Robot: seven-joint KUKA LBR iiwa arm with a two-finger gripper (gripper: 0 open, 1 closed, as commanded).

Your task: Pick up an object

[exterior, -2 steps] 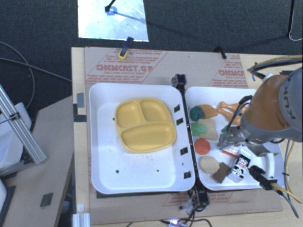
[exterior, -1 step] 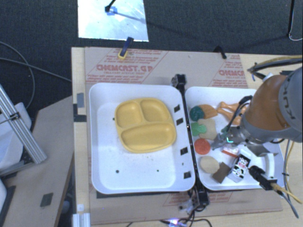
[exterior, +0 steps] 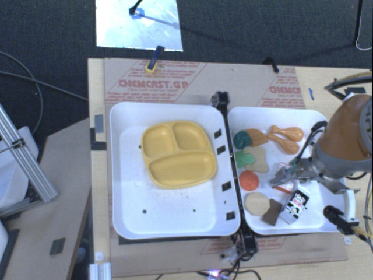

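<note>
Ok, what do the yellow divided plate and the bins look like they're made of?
The yellow divided plate looks like molded plastic: one even colour, rounded compartment ridges, a dull sheen. The left bin and right bin also look like thin plastic, glossy white with soft rolled rims, though painted metal can't be ruled out from this view.

Cut off by the right edge: the grey arm with its orange band [exterior: 349, 134], most of it out of frame. Beneath the arm, hidden: the right part of the shallow white right-hand bin [exterior: 278, 228]. At the metal two-finger gripper [exterior: 284, 177], too small and cluttered to tell how the fingers stand. Under it, partly covered: a thin red-orange piece [exterior: 282, 187], shape unclear. On the small black-and-white printed box [exterior: 296, 205], print too fine to read. Cropped at the left edge: a slanted silver metal rail [exterior: 26, 156].
</note>
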